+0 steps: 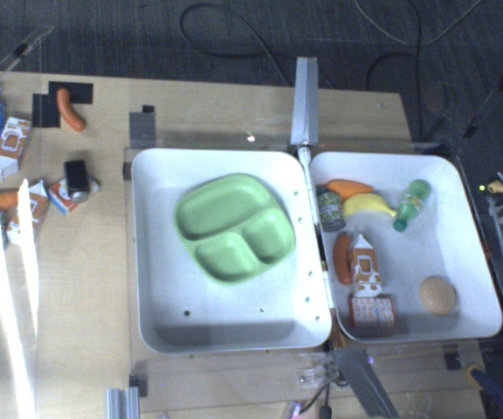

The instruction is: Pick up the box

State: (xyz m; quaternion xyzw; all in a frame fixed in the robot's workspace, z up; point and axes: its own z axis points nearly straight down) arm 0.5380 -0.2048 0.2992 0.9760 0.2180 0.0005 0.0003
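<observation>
Print on box (372, 312) too blurred; nothing legible.

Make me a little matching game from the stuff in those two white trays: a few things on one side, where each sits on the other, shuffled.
Things:
1. green divided plate
2. box
3. green bottle
4. round brown bun

Places:
A. right bin, near-right corner area
B. left bin, middle
C. right bin, near edge, left part
D. right bin, far part, beside the banana

Pairs: 1-B, 2-C, 3-D, 4-A

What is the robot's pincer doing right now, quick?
Pincer: cannot be told. The box lies in the right bin, nothing gripping it.
</observation>
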